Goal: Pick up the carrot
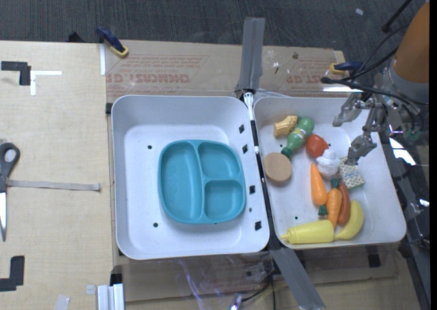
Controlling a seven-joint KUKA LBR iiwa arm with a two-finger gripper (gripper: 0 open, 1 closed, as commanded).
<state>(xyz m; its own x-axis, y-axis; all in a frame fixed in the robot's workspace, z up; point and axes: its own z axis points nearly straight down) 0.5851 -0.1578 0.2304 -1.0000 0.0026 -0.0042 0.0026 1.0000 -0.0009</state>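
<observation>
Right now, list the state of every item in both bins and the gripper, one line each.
gripper: above the right bin's upper right, nothing between its fingers
carrot: lying in the right bin, not gripped
blue plate: flat in the left bin, compartments bare
green bottle: lying on its side
yellow bottle: lying on its side
banana: lying by the bin's lower right wall

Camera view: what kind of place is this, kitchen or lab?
Likely a robot lab bench, not a kitchen: two white bins clamped to a board, toy food like the carrot, and a robot gripper above them.
</observation>
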